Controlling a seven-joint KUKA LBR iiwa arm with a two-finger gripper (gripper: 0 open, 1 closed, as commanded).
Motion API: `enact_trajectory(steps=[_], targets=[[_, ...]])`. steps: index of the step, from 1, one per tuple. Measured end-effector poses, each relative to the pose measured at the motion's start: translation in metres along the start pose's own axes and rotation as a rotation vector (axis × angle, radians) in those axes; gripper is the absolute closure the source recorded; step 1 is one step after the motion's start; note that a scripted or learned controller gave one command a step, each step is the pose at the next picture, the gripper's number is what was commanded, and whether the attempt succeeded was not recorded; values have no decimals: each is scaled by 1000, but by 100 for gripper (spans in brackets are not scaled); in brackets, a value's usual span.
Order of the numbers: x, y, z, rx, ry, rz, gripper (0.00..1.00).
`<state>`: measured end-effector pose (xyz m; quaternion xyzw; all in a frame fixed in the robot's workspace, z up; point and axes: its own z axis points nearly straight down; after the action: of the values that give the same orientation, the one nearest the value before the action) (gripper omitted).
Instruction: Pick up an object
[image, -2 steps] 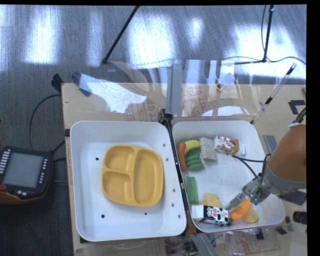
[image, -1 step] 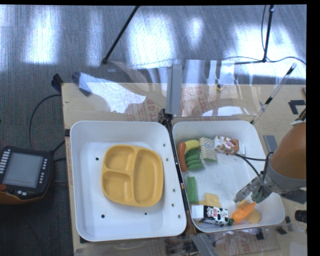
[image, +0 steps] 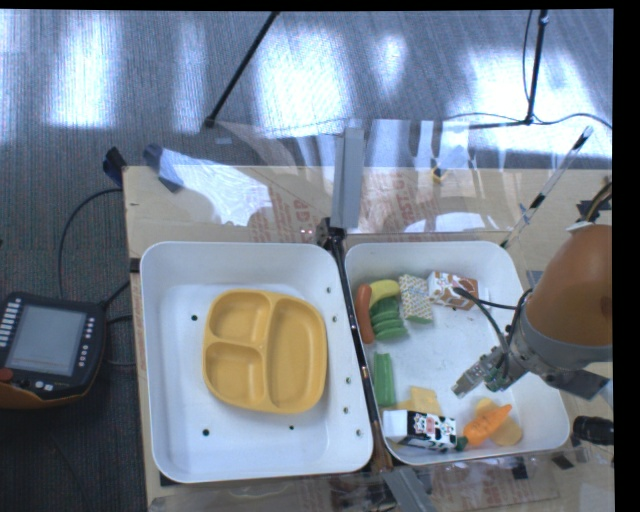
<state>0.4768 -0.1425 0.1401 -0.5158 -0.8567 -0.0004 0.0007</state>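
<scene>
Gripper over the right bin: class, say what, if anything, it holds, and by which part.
Nothing is seen held. The gripper hangs over bare floor of the right bin, with the carrot close by but apart from it.

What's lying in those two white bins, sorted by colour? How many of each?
Yellow: 4, the divided plate, a banana, a cheese wedge, a pale slice
Green: 3
Orange or red: 3
White: 1, the milk carton
Total: 11
</scene>
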Motion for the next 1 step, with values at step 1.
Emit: enact_trajectory(steps=[1], targets=[[20, 55, 14, 2, 1, 232, 100]])
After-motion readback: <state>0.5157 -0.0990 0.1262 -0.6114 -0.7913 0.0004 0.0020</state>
